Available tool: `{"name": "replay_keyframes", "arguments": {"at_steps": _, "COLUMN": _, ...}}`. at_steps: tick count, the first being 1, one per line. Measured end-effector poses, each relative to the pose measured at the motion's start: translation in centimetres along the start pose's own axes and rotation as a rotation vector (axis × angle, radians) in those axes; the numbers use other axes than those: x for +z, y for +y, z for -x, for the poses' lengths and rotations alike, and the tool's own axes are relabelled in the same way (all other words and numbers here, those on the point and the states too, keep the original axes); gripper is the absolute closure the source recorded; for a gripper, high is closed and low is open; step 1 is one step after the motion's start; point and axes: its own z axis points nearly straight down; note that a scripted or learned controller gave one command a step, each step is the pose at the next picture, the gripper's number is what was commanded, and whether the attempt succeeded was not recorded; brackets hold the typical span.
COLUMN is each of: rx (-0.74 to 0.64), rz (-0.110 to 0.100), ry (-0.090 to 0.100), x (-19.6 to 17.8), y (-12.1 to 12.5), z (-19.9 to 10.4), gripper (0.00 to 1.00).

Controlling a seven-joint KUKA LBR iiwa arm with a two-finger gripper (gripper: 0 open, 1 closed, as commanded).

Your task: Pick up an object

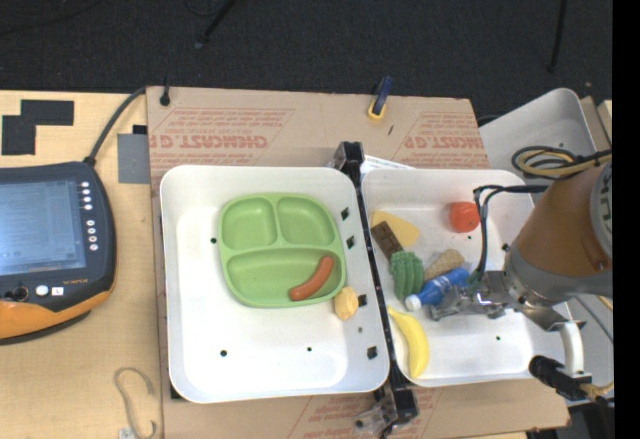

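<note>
Blue-labelled bottle point(440, 287) lies in the right bin point(500, 367), between the green cactus toy point(406, 274) and the banana point(412, 342). The gripper point(455, 302) sits at it; whether it is open I cannot tell. Best to close squarely across the bottle, clear of its neighbours.

I see the blue bottle point(441, 287) lying on its side in the right bin point(500, 357), white cap toward the green cactus toy point(406, 274).

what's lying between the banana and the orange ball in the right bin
In the camera view, between the banana and the orange ball lie the blue bottle and a tan piece.
</note>
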Motion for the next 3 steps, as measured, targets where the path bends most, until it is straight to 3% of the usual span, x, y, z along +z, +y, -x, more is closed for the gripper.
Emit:
{"name": "replay_keyframes", "arguments": {"at_steps": 1, "rx": 0.007, "rz": 0.0, "ry": 0.001, "x": -1.2, "y": 0.0, "z": 0.2, "gripper": 1.0}}
{"name": "replay_keyframes", "arguments": {"at_steps": 3, "rx": -0.001, "rz": 0.004, "ry": -0.001, "x": -11.9, "y": -0.5, "z": -0.7, "gripper": 1.0}}
